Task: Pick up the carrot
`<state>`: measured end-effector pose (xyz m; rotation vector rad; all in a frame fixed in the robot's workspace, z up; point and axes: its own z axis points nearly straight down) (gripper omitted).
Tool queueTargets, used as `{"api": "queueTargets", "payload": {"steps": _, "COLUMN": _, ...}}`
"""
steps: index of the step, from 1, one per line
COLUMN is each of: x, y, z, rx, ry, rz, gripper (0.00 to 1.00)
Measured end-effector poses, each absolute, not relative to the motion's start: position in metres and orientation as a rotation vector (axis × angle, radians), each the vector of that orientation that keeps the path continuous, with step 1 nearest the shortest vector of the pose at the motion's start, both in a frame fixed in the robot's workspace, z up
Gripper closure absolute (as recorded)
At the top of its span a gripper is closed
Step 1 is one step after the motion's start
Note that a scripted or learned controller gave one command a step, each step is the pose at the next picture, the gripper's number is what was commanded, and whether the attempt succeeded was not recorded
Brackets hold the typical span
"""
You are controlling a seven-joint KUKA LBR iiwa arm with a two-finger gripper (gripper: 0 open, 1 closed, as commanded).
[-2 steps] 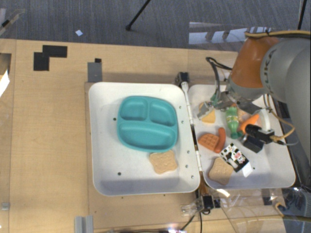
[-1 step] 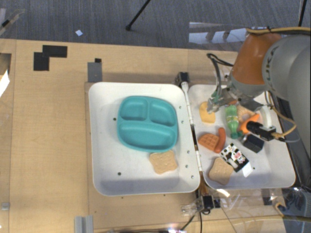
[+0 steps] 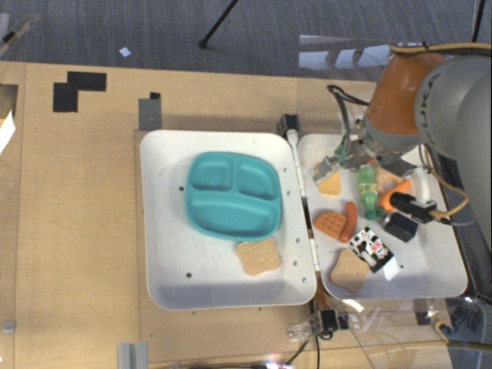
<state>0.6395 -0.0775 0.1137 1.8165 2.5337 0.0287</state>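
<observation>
The grey arm [image 3: 430, 98] reaches over the right bin [image 3: 438, 271]; its gripper [image 3: 344, 160] hangs above the cheese wedge [image 3: 330, 184], finger state I cannot tell. The teal tray [image 3: 233, 194] lies well left. The carrot [image 3: 388, 201] lies right of and below the gripper, beside the green bottle [image 3: 366, 183]

Robotics lab; plywood bench [image 3: 69, 229] with black tape marks [image 3: 77, 89]; grey carpet [image 3: 115, 14]; tripod leg [image 3: 228, 10]; loose cables [image 3: 323, 329] at bench edge
</observation>
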Motion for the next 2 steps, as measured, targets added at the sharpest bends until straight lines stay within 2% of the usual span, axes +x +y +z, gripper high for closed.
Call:
{"api": "queueTargets", "payload": {"steps": 1, "x": 0.657, "y": -0.136, "z": 0.090, "rx": 1.490, "ry": 2.747, "rz": 0.006, "gripper": 0.00}}
{"api": "queueTargets", "payload": {"steps": 2, "x": 0.637, "y": -0.011, "z": 0.167, "rx": 1.469, "ry": 2.769, "rz": 0.007, "gripper": 0.00}}
